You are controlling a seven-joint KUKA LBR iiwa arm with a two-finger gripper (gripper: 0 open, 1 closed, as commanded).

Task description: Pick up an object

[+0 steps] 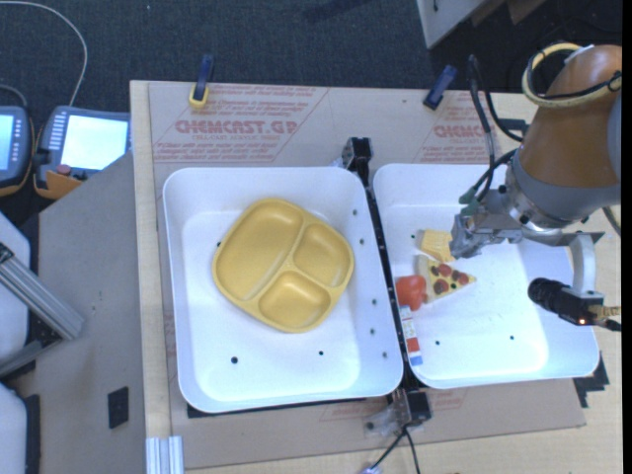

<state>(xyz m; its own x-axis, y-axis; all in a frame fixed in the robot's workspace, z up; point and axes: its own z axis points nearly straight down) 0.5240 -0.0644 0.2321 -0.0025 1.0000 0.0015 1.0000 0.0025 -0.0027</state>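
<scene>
In the right bin [494, 354] lie a toy pizza slice [443, 278], a small red object [411, 289] just left of it, and a pale yellow wedge [433, 242] above them. A thin marker-like stick [410, 342] rests by the bin's left wall. My gripper [468, 238] hangs low over the bin, right beside the yellow wedge and just above the pizza slice. The arm's grey body covers its fingers from this angle. Nothing shows between them.
The left bin [197, 344] holds a yellow divided plate [283, 263]. A black cylindrical part [559, 301] juts over the right bin's right side. Clamps [356, 154] join the bins at the centre wall. Cables [484, 117] trail behind the arm.
</scene>
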